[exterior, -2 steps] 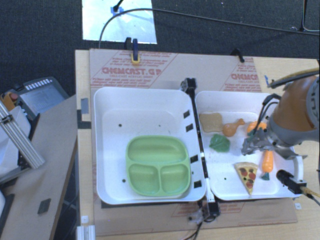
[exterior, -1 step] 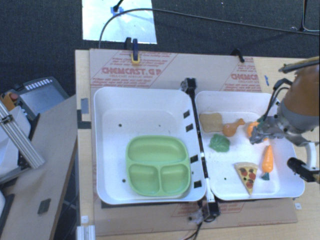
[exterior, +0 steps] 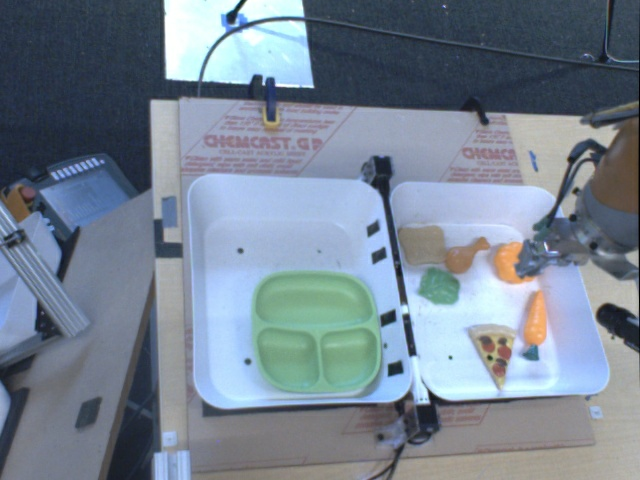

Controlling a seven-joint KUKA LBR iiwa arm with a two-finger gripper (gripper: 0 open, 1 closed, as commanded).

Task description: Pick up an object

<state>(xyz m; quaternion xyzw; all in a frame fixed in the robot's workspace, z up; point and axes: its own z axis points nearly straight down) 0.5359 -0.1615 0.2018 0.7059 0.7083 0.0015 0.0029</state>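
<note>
The right bin holds several toy foods: a tan toast slice, an orange-brown drumstick, a green leafy piece, a round orange fruit, a carrot and a pizza slice. My gripper comes in from the right and sits low at the right side of the orange fruit, touching or nearly touching it. The gripper body hides the fruit's right edge.
The left bin carries a light green divided plate toward its front. A black divider clip strip runs between the two bins. The carrot lies just below the gripper, close to the right bin's wall.
</note>
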